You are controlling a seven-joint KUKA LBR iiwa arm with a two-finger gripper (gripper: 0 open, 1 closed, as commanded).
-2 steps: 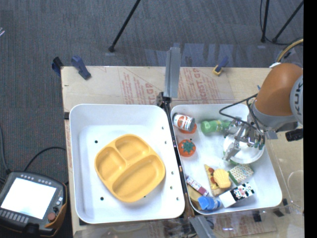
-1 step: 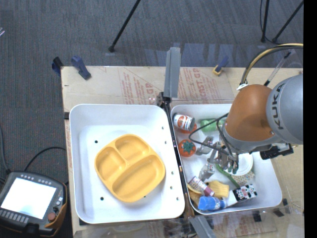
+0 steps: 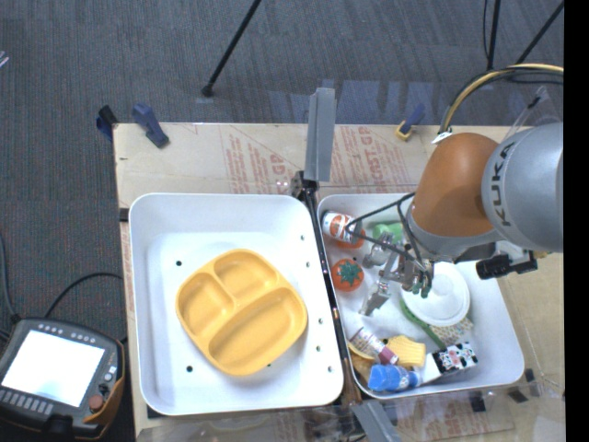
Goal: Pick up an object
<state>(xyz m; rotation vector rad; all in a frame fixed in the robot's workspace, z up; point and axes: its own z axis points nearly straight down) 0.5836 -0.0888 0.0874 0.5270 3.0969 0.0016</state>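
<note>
**Arm Hangs Over the Full Bin**

While the arm reaches in from the right, its gripper hangs low over the right bin, in the middle of it. I cannot tell if the gripper is released or clenched, since its tip is small and dark against the things below, and no thing can be seen held in it.

Closest to the front edge of the right bin lies a blue bottle, on its side. Just beside it sit a yellow block and a small black and white box. A little bottle with a red band lies next to the yellow block. All of these are in front of the gripper and apart from it.

Farther back, a white round cup sits just to the right of the gripper, with something green peeking out under it. A small orange ball-shaped toy lies to the left of the gripper, near the bin wall. Behind that, near the back corner, is a red and white can, on its side.

In the left bin lies a yellow plate with three parts, well away from the gripper.
</note>
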